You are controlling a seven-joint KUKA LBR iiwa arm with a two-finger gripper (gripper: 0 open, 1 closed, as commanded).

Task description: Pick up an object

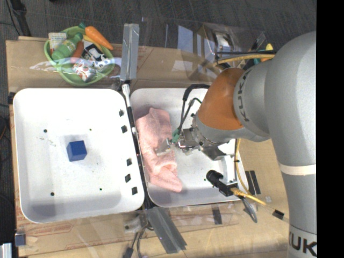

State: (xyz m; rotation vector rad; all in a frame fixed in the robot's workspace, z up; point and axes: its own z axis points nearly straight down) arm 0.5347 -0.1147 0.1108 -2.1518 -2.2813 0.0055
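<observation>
A crumpled pink cloth lies along the left side of the right bin. My gripper is down in this bin, at the cloth's right edge, with its tip touching the fabric. The wrist hides how the fingers stand. A blue cube sits alone in the left bin, left of centre and well away from the gripper.
A green bowl of toy vegetables and small items stands on the bench behind the left bin. A row of black clips runs down the wall between the bins. The bulky grey arm covers the right bin's right side.
</observation>
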